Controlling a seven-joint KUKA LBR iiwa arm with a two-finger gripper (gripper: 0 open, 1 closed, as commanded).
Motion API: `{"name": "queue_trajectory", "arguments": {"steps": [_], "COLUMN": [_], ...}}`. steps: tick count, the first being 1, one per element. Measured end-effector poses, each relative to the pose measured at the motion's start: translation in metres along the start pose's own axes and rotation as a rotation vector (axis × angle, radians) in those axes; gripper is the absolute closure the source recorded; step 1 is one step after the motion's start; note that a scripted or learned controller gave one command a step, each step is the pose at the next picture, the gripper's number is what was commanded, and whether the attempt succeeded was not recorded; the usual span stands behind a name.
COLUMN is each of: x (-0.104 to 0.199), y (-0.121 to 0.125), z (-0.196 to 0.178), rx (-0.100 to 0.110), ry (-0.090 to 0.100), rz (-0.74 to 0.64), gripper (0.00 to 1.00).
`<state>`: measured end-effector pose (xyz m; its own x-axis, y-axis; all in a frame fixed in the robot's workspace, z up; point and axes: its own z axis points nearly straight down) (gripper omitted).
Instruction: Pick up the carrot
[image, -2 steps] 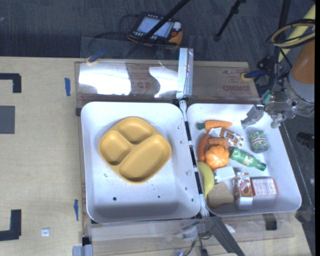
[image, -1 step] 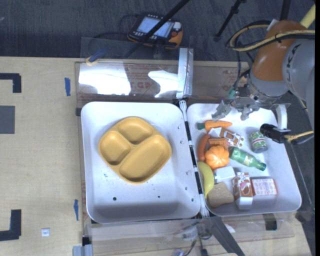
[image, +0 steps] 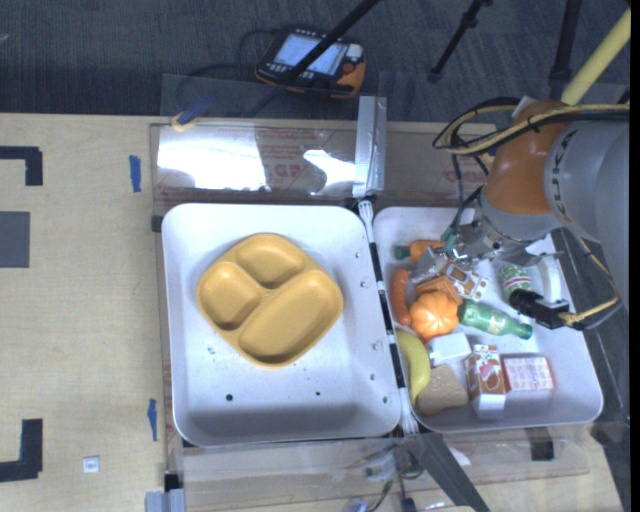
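The gripper (image: 452, 262) sits low in the right bin (image: 585, 385). The carrot (image: 401, 292) lies just to its left against the bin's left wall, long axis running near-to-far. Finger state cannot be determined.

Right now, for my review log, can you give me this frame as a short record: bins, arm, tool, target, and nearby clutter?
left bin: white bin holding a yellow three-compartment plate
right bin: white bin crowded with toy food
arm: grey arm reaching in from the right over the right bin
tool: tool low over the bin's left half, beside the pile; finger state unclear
carrot: orange carrot along the bin's left wall, not seen lifted
nearby: pumpkin, green bottle, banana, juice carton
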<state>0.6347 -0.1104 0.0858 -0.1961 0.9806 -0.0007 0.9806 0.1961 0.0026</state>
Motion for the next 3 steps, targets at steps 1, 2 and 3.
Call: {"name": "queue_trajectory", "arguments": {"steps": [1,2,3], "x": [0.017,0.1,0.074], "y": [-0.054,-0.138,-0.144], "z": [-0.001,-0.099,-0.098], "rx": [-0.002,0.008,0.003], "ry": [0.0,0.003,-0.002], "rz": [-0.152,0.195,0.66], "gripper": [0.0,0.0,0.0]}}
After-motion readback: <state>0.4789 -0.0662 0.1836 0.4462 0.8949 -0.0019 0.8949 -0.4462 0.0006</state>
